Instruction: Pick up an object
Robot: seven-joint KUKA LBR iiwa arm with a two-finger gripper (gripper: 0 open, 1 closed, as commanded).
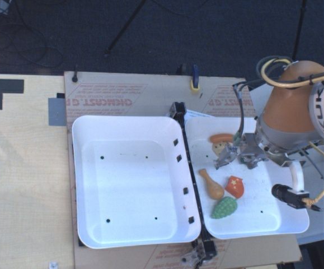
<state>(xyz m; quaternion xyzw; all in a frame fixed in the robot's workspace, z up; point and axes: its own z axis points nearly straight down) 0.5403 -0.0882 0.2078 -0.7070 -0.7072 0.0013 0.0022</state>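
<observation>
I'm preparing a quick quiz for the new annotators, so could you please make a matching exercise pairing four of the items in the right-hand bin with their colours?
Things:
1. chicken-drumstick toy
2. bumpy grape-like toy
3. strawberry-like toy
4. sausage-shaped toy

Colours:
A. green
B. orange-red, elongated
C. tan
D. red with a small pale mark

Pairs: 1-C, 2-A, 3-D, 4-B. All four lie in the right bin, near the gripper.

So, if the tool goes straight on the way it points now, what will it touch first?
Probably the bare floor of the right bin, just above the tan drumstick-shaped toy. The tool points down and left, but depth is unclear.
</observation>
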